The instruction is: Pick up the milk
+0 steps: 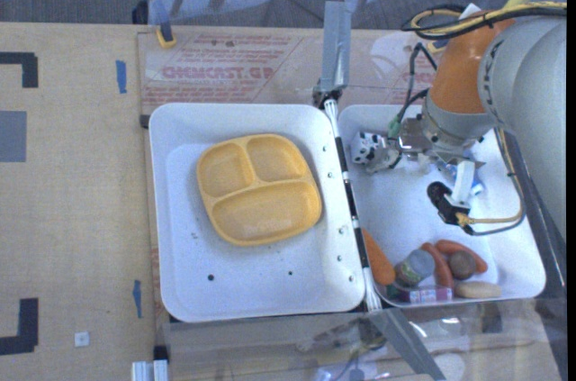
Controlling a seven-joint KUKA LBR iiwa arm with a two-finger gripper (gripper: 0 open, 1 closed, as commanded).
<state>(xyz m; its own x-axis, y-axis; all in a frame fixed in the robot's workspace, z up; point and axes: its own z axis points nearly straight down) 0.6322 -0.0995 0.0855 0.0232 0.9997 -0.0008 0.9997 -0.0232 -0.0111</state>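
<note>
My gripper [371, 152] reaches in from the right and sits low in the right bin [396, 217], at its upper left corner close to the dividing wall. A small white object with dark marks [361, 149], which could be the milk carton, lies right at the gripper's tip. The view is too coarse to tell whether the gripper has hold of it. A white and blue piece [466, 182] shows just under the wrist. I cannot tell what it is.
A yellow divided plate [259, 188] fills the middle of the left bin [180, 280]. Along the right bin's near edge lie an orange carrot [378, 258], a grey-green can [416, 267], a red sausage [447, 251], a brown lump [463, 265] and a pale roll [478, 289].
</note>
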